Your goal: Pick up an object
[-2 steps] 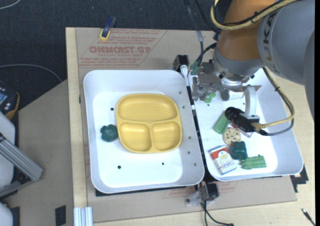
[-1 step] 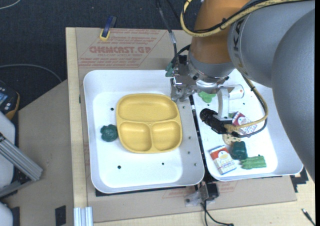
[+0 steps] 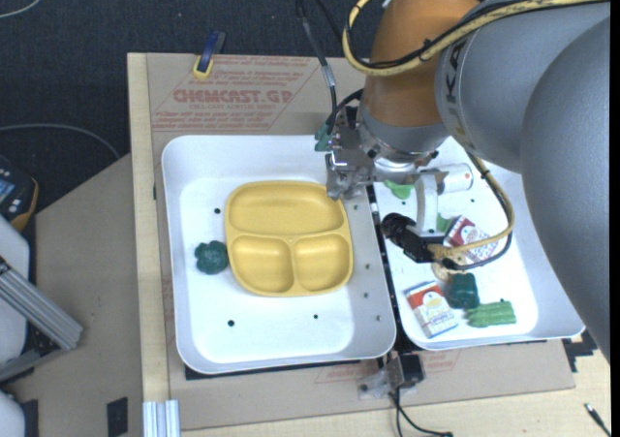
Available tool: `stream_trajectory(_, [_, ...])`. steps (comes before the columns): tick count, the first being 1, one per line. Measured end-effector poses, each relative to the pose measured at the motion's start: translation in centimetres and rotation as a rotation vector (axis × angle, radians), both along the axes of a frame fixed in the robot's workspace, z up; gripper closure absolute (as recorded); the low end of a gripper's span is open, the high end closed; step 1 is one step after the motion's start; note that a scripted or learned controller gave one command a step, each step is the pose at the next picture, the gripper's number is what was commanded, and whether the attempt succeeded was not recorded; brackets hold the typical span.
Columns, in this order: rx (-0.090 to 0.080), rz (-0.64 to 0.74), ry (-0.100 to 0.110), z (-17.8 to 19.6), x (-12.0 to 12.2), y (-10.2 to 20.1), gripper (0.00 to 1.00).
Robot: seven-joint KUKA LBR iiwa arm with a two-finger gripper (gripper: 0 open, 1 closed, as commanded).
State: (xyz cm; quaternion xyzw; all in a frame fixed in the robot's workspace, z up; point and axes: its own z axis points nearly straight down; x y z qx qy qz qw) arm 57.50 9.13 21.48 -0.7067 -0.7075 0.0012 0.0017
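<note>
A yellow divided plate (image 3: 289,236) lies in the middle of the left bin (image 3: 184,299). A small dark green lump (image 3: 210,257) sits just left of the plate. My gripper (image 3: 341,178) hangs over the plate's far right corner, close to the wall between the two bins. The wrist and the orange band above it hide its tips. In the right bin (image 3: 544,301) lie a red-and-white carton (image 3: 432,310), a teal piece (image 3: 463,291), a green block (image 3: 492,314) and a red-and-white packet (image 3: 466,232).
A white item (image 3: 455,178) and a green scrap (image 3: 400,191) lie at the far end of the right bin, partly under the arm. The big grey arm covers that bin's far right. A brown board (image 3: 232,91) lies beyond the bins.
</note>
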Motion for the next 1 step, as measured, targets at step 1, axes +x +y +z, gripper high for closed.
stream_trajectory(1, [0.0,-0.001,0.0,0.13,-0.39,0.05,1.0])
